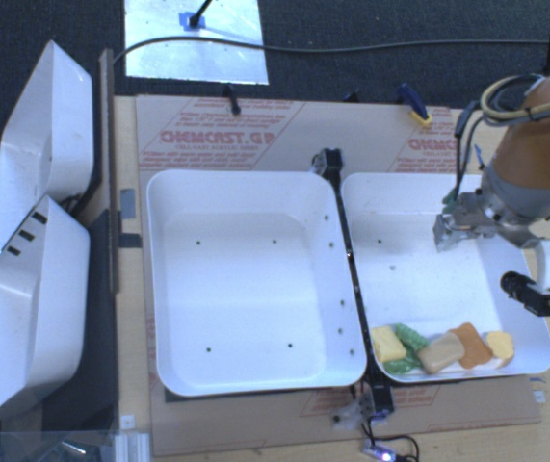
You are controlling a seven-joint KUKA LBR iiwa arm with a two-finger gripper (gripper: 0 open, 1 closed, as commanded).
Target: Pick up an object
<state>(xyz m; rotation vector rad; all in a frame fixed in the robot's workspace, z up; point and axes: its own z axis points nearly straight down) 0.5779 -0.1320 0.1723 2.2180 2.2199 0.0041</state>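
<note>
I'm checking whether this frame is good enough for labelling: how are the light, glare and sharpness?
Camera view: even, soft overhead light; the two shallow white bins look bright but their rims and small dots stay readable; the shiny metal plate at the top carries glare; the small food-like pieces along the right bin's near wall are slightly soft; the two-finger gripper is soft, its outline hard to read.

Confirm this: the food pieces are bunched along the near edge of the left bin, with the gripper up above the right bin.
Wrong bin. The camera view shows the food pieces bunched along the near edge of the right bin, not the left bin. The gripper is above the right bin, as stated.
</note>
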